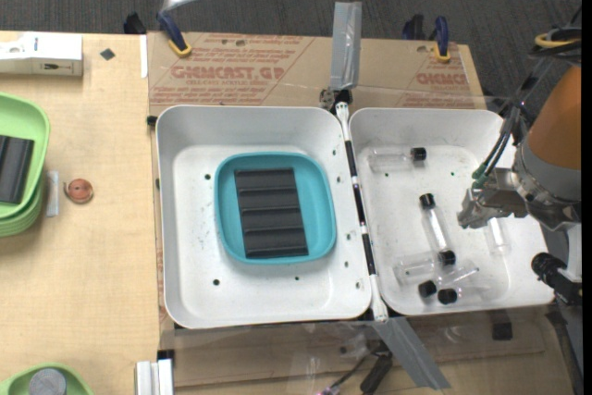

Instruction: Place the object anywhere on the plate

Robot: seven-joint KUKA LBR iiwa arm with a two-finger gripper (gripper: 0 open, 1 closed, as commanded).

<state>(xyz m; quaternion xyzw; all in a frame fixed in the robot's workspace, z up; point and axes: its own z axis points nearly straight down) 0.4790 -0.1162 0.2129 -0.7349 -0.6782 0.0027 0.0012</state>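
Cardboard (305, 69) behind both bins reads "GEMCAST"; claw (479, 210) grip state cannot be told.

Far left on wooden bench (92, 291): green tray (28, 129) holding a dark block (13, 167). Small reddish disc (79, 191) just beside it. White box (39, 54) at top left. Cardboard sheet (268, 69) behind the bins, held by blue-and-yellow clamps (172, 34).
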